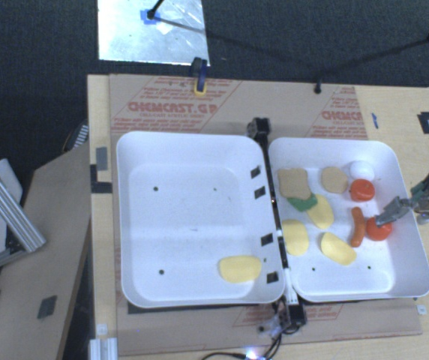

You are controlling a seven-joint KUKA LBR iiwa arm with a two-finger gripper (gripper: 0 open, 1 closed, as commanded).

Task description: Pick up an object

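Your nearest candidate is the red piece (379, 230) at the right bin's (406, 276) right side, just beside an orange sausage (357, 226); the end effector (388, 214) sits over it, and you cannot tell how far its fingers are parted or whether they grip anything. Around it lie yellow pieces (337, 248), a tan slice (293, 182), a green bit (302, 200) and a red-and-white item (361, 189). One yellow piece (240, 268) lies alone in the left bin (136, 223) on the counter (222, 100).

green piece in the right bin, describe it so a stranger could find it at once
Start at the right bin, the crowded one. Near its left wall, the green piece lies under the tan slice. It is the only green thing there; its neighbours are yellow, tan or red.
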